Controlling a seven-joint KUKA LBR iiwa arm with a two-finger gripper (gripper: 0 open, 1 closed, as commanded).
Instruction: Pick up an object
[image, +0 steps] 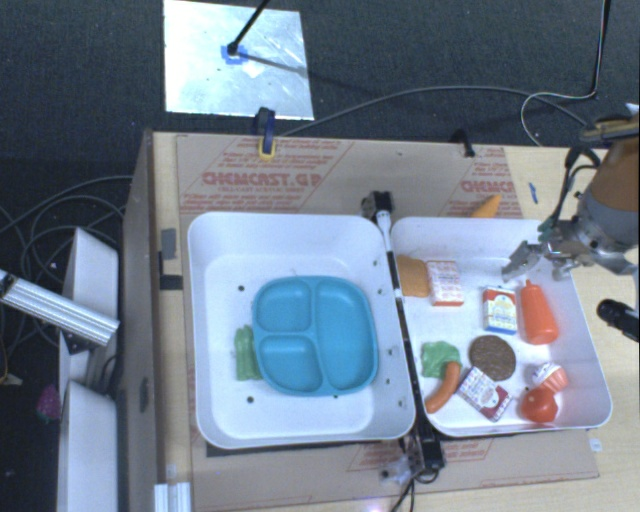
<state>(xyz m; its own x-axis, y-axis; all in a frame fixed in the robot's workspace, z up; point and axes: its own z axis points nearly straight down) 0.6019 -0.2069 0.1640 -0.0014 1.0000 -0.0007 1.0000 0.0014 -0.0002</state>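
We see the gripper at the upper right of the right bin, reaching in from the right; whether its jaws are apart or together we cannot tell, and nothing shows between them.

Just below the gripper, on the bin floor, lies an orange bottle, and touching its left side a small carton with a blue and yellow label. To the gripper's left, near the bin's top left corner, lie a tan slice of bread and beside it a white and red packet.

Further down we find a brown round cookie, a green leafy piece with a carrot running slantwise under it, a red and white box, a red tomato and a small white cup just above the tomato. All of these lie well below the gripper.

The left bin holds a blue divided plate, and a green piece lies against the plate's left edge.

Outside the bins, on the surface, a small orange piece lies above the right bin.
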